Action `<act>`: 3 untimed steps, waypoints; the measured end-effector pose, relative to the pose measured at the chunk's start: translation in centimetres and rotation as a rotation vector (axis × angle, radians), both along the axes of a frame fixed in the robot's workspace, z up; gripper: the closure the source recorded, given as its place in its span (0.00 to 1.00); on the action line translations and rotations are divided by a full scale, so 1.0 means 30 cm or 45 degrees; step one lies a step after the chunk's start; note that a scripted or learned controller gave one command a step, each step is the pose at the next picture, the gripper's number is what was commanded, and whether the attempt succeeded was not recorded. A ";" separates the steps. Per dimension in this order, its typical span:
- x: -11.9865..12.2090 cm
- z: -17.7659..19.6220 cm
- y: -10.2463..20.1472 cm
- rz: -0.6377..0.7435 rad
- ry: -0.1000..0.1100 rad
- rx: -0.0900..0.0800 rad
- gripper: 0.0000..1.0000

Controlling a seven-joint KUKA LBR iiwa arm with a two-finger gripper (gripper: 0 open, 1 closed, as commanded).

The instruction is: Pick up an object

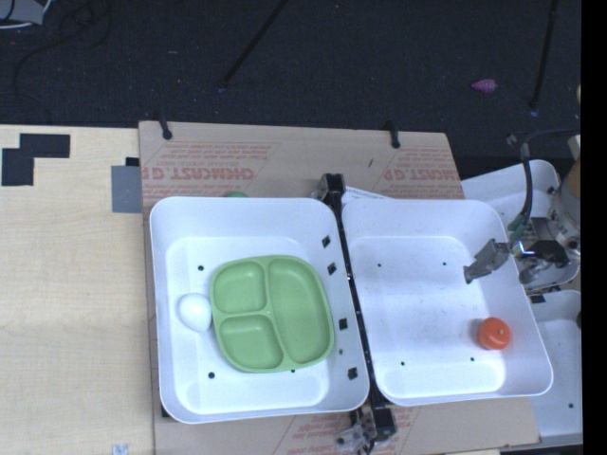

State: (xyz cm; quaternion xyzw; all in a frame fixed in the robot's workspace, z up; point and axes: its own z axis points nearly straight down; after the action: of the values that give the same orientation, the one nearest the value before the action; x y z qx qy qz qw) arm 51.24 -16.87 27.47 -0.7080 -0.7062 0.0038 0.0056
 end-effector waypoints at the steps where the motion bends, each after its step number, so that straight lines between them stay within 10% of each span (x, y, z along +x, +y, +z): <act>1: 0.007 0.020 0.000 0.003 -0.015 -0.003 0.00; 3: 0.023 -0.293 -0.002 0.003 -0.007 0.000 0.00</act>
State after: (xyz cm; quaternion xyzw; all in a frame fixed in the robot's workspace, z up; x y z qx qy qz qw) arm 51.93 -16.93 18.68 -0.7072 -0.7070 0.0019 0.0037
